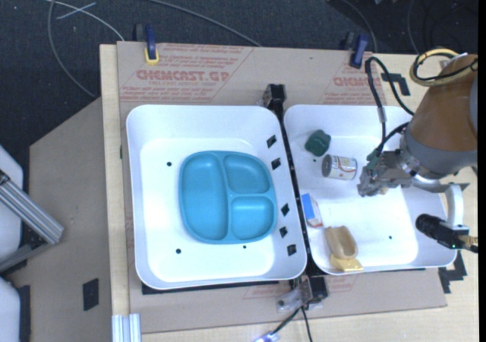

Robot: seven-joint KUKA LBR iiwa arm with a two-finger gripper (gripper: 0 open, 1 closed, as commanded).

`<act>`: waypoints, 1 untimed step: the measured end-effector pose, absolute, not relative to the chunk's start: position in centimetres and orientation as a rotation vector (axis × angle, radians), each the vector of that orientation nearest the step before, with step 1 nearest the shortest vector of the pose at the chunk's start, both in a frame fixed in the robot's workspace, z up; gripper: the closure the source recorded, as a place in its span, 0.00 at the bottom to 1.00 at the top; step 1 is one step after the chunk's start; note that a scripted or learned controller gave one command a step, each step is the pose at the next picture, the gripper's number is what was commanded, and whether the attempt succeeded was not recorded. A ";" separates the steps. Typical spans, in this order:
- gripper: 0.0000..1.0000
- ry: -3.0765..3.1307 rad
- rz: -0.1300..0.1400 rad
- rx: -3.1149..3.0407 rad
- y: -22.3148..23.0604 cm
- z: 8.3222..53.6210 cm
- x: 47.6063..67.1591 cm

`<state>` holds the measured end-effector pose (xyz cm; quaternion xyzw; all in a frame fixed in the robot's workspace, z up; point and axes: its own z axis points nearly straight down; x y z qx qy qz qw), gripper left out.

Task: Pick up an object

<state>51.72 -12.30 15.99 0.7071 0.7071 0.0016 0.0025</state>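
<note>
The right bin (395,238) holds a dark green cup-like object (318,141), a small silver can lying on its side (339,167), a blue-and-white packet (310,210) by the left wall, and a tan block (342,247) at the front. My gripper (377,178) hangs low over the middle of this bin, just right of the can. The wrist above hides its fingertips. Nothing shows between them.
The left bin (148,181) holds a light blue divided plate (227,196). A black divider with clips (282,181) runs between the bins. The arm (448,116) and its cables (387,97) cover the right bin's far right side. A black fitting (440,230) sits by the right rim.
</note>
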 end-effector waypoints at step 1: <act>1.00 2.218 0.007 2.216 -12.8 22.0 52.6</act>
